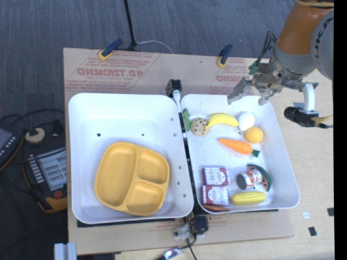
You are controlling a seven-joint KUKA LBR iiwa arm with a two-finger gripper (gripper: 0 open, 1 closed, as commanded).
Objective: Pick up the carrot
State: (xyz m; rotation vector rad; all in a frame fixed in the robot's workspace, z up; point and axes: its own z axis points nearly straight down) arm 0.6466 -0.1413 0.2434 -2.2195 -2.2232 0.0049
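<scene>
Nearest the camera, along the right bin's [282,145] front edge, a corn cob [249,198], a can [250,179] and two small cartons [216,175] lie untouched. Mid-bin, the carrot [236,145] rests on the floor below a banana [223,120], not yet picked. Beyond, the gripper [251,92] hovers over the far rim, fingers spread wide and empty, so reach, grasp and lift all remain.

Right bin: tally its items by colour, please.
Yellow: 2, banana, corn
Orange: 2, carrot, orange
White: 1, egg
Tan: 1, cookie
Red-brown: 2, boxes
Mixed: 1, can
Total: 9
</scene>
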